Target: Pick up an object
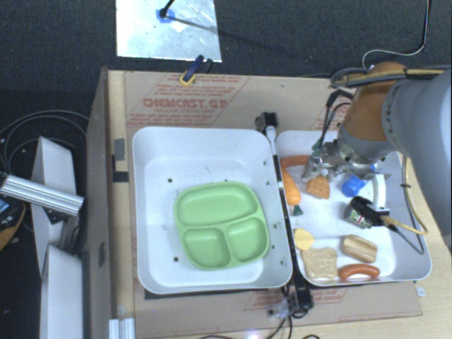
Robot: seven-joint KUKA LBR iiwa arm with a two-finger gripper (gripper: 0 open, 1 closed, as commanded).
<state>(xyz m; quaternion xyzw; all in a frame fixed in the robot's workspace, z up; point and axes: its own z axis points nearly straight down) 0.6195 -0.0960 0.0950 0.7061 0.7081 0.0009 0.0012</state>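
We are crowding the right bin [413,263], where sausage [359,272], toast [319,263] and bun [359,246] are lying nearest us.
The arm [409,111] is covering the gripper [330,162] above the waffle [318,187]; its grip we cannot tell. Carrot [289,187] and blue piece [352,186] are flanking, risking a glancing miss. Left, the green tray [222,224] is lying well apart.
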